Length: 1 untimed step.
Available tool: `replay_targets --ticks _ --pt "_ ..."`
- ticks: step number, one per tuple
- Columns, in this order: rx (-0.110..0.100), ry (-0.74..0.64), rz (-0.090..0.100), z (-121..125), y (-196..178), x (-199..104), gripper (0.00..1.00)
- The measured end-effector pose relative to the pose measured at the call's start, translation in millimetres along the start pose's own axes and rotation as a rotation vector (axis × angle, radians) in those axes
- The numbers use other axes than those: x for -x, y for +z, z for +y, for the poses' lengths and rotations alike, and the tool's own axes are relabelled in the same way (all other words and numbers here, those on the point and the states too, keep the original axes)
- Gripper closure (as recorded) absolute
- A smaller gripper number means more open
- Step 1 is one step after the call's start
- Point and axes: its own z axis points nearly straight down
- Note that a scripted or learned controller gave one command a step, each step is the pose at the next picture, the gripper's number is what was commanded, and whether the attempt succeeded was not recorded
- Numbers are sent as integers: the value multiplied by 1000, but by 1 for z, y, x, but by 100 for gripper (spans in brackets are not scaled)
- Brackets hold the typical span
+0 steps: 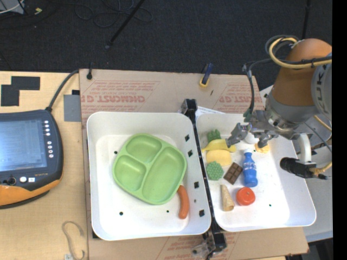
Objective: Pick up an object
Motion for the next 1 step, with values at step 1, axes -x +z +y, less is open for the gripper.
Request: replay_targets --ticks 1 --pt "12 -2 -1 3 -7 0 0"
